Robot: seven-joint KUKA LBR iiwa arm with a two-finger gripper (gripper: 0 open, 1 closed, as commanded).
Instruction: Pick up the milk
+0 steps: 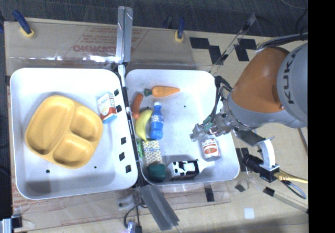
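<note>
The gripper [201, 131] hovers inside the right bin [178, 77]; whether its jaws are spread cannot be told. The milk [184, 168], a cow-patterned carton, lies below them, slightly left. Approach stage: next, descend over it.

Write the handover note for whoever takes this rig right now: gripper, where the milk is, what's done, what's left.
Gripper: low in the right bin, near its right wall, just above a small red-labelled bottle; its grip cannot be read from this view.
Milk: the black-and-white cow-patterned carton, lying at the right bin's front edge, beside a dark green item, apart from the gripper.
Done: nothing visible; milk not lifted.
Left: move to the carton, grasp, lift.
</note>
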